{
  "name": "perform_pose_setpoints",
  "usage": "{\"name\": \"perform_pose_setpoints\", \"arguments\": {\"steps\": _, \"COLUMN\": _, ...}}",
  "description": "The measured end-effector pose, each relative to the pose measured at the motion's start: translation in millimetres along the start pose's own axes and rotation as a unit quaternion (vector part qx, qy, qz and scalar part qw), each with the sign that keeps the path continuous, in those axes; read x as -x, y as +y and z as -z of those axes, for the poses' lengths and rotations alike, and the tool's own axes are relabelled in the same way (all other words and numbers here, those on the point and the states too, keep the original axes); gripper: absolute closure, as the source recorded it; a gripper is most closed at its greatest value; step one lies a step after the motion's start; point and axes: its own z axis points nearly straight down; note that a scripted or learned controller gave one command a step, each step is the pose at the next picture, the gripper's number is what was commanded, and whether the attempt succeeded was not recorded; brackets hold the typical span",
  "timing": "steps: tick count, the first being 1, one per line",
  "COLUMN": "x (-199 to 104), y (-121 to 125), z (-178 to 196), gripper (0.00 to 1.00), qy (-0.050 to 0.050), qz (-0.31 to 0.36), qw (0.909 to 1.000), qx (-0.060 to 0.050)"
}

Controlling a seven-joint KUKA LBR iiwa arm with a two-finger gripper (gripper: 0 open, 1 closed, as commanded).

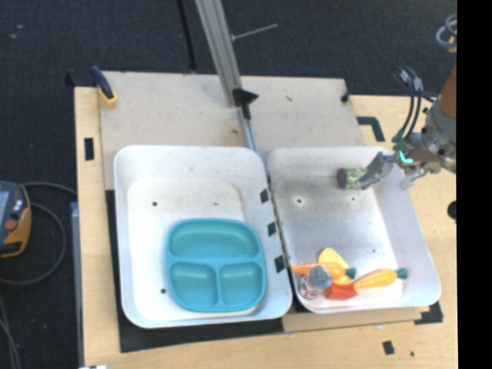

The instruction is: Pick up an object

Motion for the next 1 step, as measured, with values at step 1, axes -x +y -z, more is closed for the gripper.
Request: {"name": "perform_pose_setpoints", "arguments": {"steps": 1, "x": 0.0, "y": 0.3, "z": 0.5, "gripper": 0.0, "qy": 0.0, "qz": 0.0, "qw": 1.0, "qx": 0.001}}
